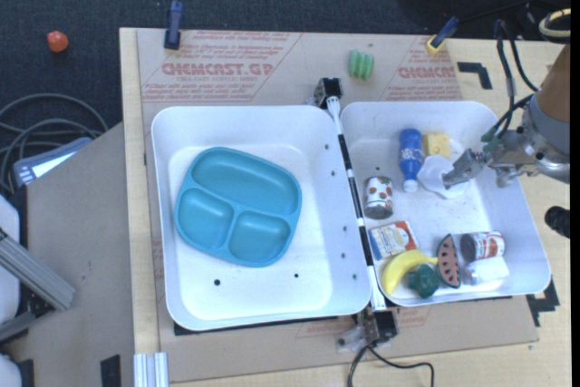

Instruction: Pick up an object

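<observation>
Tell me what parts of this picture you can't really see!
- Arm: cut off by the right edge of the camera view.
- Jaws: too blurry to tell open from shut, or whether they touch the white thing under them.
- Can label: too small to read.
- Banana: partly hidden by a green toy.
</observation>
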You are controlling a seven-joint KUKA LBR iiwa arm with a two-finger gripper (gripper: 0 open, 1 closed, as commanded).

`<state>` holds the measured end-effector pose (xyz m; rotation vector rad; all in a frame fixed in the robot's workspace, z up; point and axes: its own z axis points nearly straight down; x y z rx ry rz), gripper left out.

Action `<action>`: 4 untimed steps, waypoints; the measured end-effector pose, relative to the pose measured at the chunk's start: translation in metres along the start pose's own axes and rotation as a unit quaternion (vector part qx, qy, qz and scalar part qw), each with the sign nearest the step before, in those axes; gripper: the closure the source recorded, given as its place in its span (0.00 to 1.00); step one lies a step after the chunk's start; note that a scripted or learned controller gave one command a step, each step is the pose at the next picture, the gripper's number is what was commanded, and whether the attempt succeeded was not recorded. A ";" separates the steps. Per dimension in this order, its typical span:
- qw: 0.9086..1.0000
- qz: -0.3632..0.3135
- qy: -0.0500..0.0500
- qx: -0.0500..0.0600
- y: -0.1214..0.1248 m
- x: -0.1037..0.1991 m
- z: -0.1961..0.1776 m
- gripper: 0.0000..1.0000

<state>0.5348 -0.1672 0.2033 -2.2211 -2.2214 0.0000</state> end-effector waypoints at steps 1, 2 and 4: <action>1.000 0.001 -0.003 -0.002 0.040 0.058 0.108 0.00; 1.000 0.000 -0.001 -0.001 0.091 0.037 0.118 0.00; 1.000 -0.001 0.000 -0.002 0.133 0.087 0.017 1.00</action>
